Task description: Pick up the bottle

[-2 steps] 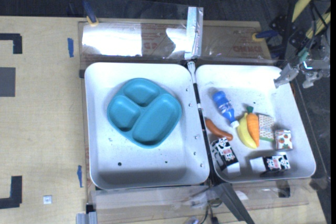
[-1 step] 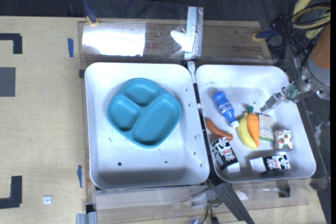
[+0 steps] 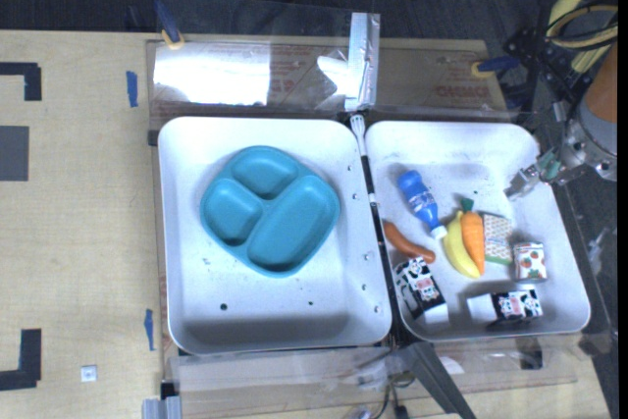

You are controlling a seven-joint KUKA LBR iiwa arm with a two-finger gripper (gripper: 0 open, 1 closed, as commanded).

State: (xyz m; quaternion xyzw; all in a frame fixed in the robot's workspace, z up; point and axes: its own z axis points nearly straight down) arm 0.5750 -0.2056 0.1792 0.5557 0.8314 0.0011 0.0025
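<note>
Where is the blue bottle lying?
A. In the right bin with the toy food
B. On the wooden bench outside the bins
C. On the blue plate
A: the blue bottle lies in the right bin, close to the carrot and banana.

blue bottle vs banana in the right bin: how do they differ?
Colour: the blue bottle is blue with a white label band; the banana is plain yellow.
Shape: the bottle is straight, the banana curved.
Neighbours: the bottle lies apart near the bin's middle; the banana lies against the carrot.
Shared: both lie flat in the right bin.
</note>
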